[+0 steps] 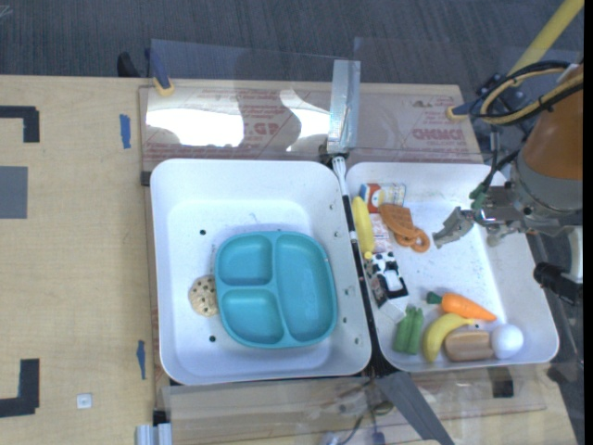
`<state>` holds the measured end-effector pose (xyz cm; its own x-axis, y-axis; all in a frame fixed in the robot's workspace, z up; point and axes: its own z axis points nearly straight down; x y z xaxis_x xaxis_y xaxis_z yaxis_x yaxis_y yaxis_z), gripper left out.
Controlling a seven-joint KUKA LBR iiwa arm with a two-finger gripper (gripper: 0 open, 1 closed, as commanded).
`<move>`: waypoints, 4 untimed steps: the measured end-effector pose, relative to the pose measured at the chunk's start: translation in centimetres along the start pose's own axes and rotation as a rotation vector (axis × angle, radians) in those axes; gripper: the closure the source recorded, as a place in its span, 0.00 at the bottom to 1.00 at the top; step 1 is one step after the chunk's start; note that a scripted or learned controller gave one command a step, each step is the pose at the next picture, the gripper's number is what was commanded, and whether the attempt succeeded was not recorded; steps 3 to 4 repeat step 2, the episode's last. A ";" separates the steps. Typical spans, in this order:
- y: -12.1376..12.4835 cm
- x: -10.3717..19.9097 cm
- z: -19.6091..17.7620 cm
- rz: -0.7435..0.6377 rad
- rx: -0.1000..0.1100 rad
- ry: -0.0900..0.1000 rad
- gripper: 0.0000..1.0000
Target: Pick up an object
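Two shallow white bins sit side by side on the bench. The left bin [176, 193] holds a teal divided plate [275, 288] with three compartments, and a cookie [203, 295] lies just beside the plate's left edge, touching or partly tucked under it. The right bin [519, 286] carries the loose items. Along its left wall lies a yellow corn cob [362, 229], lengthwise, with a small black-and-white toy [386, 277] below it. Near the top sits a red-and-white packet [382, 196], and an orange pretzel-like piece [405, 226] lies just under it. In the lower corner a cluster: a green vegetable [407, 330], a banana [439, 334], a carrot [465, 307] above them, a brown bread-like piece [468, 344] and a white egg [507, 340] at the right end, all close together or touching. The arm reaches in from the right; the gripper [456, 227] hangs over the upper middle of the right bin, right of the pretzel piece. From here I cannot tell whether its jaws are spread or pressed together. Nothing visible between them.
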<state>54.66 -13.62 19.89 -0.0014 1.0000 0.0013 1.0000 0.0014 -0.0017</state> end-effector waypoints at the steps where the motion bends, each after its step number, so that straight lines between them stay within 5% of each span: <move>1: -6.2 -3.1 10.0 -0.032 -0.008 -0.004 0.00; 4: -6.3 -3.6 9.9 -0.131 -0.013 0.000 0.00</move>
